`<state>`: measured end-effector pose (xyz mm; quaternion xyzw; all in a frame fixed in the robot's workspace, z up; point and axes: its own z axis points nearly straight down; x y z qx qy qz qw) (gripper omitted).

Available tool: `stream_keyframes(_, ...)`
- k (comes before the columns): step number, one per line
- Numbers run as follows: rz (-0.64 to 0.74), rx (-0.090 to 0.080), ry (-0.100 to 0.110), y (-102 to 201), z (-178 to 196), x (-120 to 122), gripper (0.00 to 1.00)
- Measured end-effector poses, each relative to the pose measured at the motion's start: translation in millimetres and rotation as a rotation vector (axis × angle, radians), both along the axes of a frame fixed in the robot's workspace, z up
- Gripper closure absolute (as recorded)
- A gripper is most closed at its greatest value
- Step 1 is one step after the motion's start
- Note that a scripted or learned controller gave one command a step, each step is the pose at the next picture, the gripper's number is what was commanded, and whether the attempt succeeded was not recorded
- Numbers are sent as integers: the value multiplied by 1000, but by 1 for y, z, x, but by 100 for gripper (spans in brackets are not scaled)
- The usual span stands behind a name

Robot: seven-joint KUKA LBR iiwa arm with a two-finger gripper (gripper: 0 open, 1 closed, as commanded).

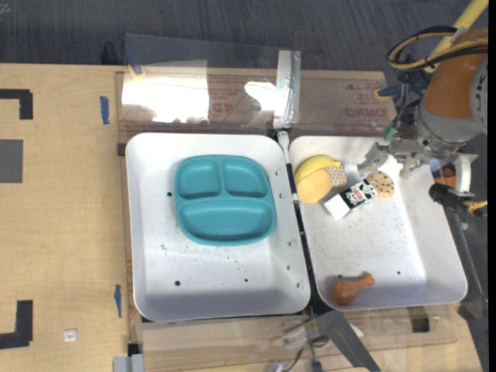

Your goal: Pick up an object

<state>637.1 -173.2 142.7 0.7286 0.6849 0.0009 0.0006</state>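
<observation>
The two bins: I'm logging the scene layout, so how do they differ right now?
The left bin holds one large teal divided plate; the right bin holds several small items, clustered near its top left, plus a brown piece at its front edge. The gripper hangs over the right bin. Both are shallow and white.

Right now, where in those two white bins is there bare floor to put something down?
Right bin: the wide middle, between the cluster at top and the brown drumstick by the near wall. It is crowded at top left, where the yellow toy, card box and cookie bunch. Left bin: just the margin around the teal plate, widest in front.
</observation>
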Motion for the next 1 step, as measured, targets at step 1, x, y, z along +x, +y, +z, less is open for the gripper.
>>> stream_keyframes(1, 53, -1, -1, 38, -56, -16, 0)
